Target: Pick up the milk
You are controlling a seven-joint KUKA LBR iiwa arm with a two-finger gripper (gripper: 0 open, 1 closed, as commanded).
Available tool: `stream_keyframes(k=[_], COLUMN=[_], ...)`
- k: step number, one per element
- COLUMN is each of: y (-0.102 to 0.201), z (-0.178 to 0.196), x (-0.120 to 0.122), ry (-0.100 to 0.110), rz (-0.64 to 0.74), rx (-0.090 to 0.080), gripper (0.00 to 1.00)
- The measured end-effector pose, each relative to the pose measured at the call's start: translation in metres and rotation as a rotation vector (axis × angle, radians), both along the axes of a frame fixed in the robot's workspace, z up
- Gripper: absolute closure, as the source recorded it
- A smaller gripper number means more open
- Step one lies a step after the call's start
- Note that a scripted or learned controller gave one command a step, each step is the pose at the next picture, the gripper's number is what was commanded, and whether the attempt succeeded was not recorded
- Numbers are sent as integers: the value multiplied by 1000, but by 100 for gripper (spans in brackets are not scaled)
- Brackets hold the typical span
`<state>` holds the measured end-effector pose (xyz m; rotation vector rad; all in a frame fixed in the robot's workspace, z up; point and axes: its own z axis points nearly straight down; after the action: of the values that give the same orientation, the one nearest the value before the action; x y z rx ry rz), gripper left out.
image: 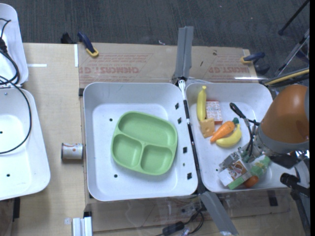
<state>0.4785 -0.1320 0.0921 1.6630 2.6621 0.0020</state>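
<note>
Milk carton point(235, 169) lies on its side near the front edge of the right bin point(261, 90), not yet lifted, so by my reckoning the pick is unfinished. The gripper point(248, 154) hovers just beside it; I cannot tell its opening. Bananas point(202, 103) and a carrot point(224, 130) crowd behind; the left bin's green plate point(144, 143) sits well apart.

Divided plate point(144, 143) in left bin point(93, 132); bananas point(202, 103) in right bin point(261, 95)

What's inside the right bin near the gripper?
In the right bin: a milk carton, two bananas, a carrot. The arm covers what lies beneath it.
</note>
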Motion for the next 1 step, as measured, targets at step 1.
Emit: stream_keyframes(k=[1], y=[0], z=[9], x=[0], ry=[0], rz=[-4], rx=[0], gripper=[100])
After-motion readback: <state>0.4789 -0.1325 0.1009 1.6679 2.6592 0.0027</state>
